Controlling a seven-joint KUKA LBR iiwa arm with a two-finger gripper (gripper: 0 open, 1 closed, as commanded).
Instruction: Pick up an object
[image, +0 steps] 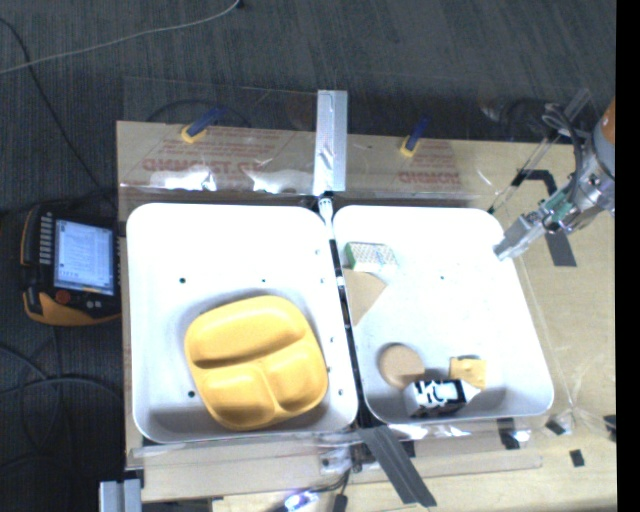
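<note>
Gripper (512, 243) seen at upper right of frame, over right bin (520, 330) rim; arm cut off by frame edge. Finger state can't be told, too blurry. Yellow tray (257, 358) sat in left bin (160, 300). Small black-white item (436, 393), yellow piece (468, 371) at lower right, hard to identify.

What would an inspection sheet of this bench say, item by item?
Surface: wooden bench bearing a left bin and a right bin, side by side.
Job's things: yellow tray in the left bin; in the right, a green-white packet, a tan disc, a yellow block and a black-white item.
Clutter: plastic sheet clipped along the far edge.
Grippers: pincer above the right bin's far right corner, nothing seen in it.
Cables: one on the floor at the far left.
Surroundings: handheld screen on dark carpet, left of the bench.
</note>
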